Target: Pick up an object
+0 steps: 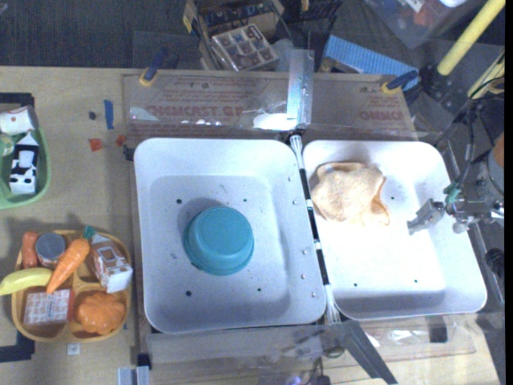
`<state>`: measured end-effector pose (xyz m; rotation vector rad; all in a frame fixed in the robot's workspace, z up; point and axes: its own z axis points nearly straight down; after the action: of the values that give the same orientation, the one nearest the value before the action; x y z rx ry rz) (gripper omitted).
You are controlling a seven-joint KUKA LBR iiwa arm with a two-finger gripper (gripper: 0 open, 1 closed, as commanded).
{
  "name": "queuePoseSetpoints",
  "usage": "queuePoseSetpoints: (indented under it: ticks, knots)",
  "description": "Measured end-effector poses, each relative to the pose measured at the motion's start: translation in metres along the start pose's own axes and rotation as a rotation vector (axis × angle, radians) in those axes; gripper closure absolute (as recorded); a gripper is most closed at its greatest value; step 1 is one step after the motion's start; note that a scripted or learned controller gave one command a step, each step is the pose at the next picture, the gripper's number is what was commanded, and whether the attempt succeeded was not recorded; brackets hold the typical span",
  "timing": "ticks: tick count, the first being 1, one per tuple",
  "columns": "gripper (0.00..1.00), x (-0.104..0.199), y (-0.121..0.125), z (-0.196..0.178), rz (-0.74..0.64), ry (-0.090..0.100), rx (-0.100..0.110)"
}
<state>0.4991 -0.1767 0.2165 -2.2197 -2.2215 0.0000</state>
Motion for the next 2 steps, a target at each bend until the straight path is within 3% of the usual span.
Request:
queuePoseSetpoints:
  ticks: [1, 2]
  knots:
    - [0.0, 0.05, 0.043, 0.043, -0.154, 0.0, 0.0]
    - [0.0, 0.009, 0.104, 0.123, -0.186, -0.005, -0.018]
